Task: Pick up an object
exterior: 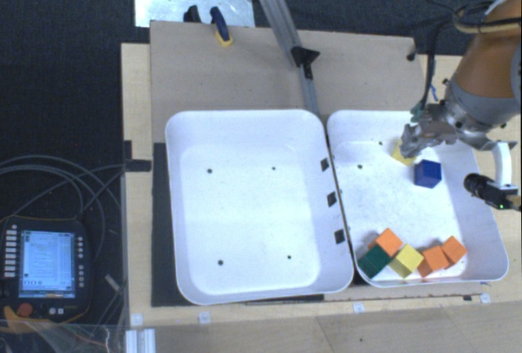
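So far nothing looks lifted: the gripper point(410, 144) sits low over a yellow block point(400, 153) in the right bin point(481, 262), grip unclear, and picking up remains.

No text, label, brand, number or sign can be read here. The one thing that carries writing is the control pad point(42, 268) lying far across from the hand point(418, 139), beyond both bins point(245, 125) and off the counter point(236, 70): its lit screen shows rows of pale lines, too small and blurred to make out as words or figures. The keys beside that screen are likewise too small to read. The coloured blocks point(408, 255) near the hand, in the bin it reaches into, show plain faces with no marks that can be told.
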You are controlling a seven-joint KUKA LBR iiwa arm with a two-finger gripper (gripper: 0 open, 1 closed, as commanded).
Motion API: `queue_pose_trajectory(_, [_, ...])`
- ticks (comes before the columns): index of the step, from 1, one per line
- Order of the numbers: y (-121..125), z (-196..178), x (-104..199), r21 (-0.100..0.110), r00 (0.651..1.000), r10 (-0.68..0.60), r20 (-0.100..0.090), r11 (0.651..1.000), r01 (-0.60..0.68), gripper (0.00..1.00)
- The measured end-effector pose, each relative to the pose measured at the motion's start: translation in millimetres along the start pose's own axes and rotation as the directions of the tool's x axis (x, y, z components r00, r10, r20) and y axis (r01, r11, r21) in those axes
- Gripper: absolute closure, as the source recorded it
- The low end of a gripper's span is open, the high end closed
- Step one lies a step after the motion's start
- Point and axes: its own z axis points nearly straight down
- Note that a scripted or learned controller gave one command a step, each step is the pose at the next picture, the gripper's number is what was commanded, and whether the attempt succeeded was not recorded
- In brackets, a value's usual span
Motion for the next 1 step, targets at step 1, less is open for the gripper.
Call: queue_pose_trajectory(1, [13.9,0.3,48.6,0.003,1.000,-0.006,-0.003,1.000,0.006,1.00])
